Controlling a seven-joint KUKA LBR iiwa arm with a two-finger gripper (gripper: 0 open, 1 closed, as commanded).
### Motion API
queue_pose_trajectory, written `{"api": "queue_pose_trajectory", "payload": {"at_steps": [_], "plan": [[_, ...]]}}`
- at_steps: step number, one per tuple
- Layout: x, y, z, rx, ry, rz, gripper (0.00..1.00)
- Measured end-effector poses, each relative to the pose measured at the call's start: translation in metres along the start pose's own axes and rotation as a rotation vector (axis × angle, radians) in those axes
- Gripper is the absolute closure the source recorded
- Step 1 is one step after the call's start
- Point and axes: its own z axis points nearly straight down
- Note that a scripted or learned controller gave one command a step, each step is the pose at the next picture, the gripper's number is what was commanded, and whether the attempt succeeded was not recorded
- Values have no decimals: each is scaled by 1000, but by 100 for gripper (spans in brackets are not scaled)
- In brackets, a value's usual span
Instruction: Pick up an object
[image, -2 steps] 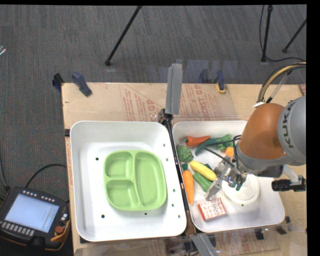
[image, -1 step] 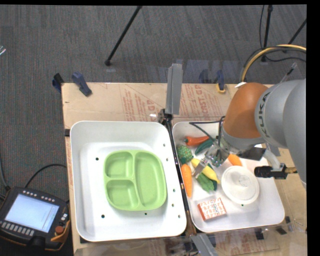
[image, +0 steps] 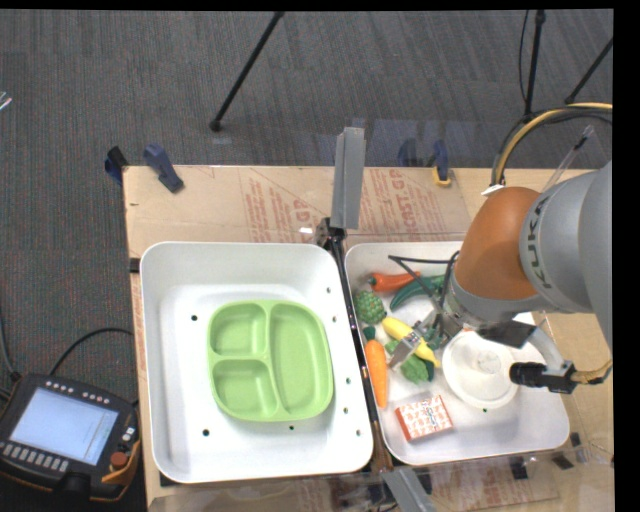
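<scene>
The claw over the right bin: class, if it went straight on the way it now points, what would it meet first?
The claw points down and left into the toy food. It would most likely meet the yellow piece first, with the carrot just beyond. Depth is hard to judge from above, so it may already touch.

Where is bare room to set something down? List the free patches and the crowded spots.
Free: the left bin floor around the green divided tray, widest along its left wall, and the tray's three compartments. Crowded: the right bin, where toy vegetables, a carrot, a white bowl and a red box cluster under the gripper.
</scene>
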Motion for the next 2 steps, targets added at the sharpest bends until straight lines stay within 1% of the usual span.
{"api": "queue_pose_trajectory", "payload": {"at_steps": [1,2], "plan": [[1,2,-9,1,6,-8,100],[57,28,-101,-4,7,-7,100]]}}
